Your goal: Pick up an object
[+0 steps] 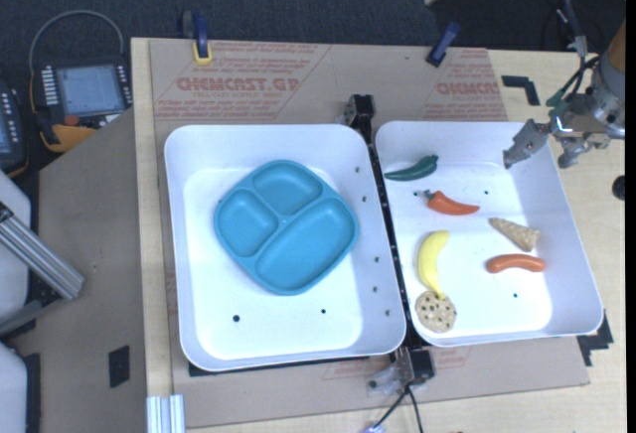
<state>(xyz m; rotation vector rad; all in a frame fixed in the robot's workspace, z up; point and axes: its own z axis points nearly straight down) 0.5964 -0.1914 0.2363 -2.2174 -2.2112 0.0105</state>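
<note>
The right bin [556,312] holds several toy foods: a green chili [413,168], a red-orange pepper [452,206], a tan wedge [515,233], an orange sausage [516,264], a yellow banana [431,260] and a round cookie [435,311]. My gripper [547,145] hangs at the bin's far right rim, above and to the right of the foods. Its two grey fingers are spread apart with nothing between them. The nearest item, the tan wedge, lies well below it.
The left bin [199,302] bears a blue divided plate [286,224]. A black clamp [359,109] sits at the far end of the seam between the bins. A teach pendant [84,89] lies off the bench at the far left.
</note>
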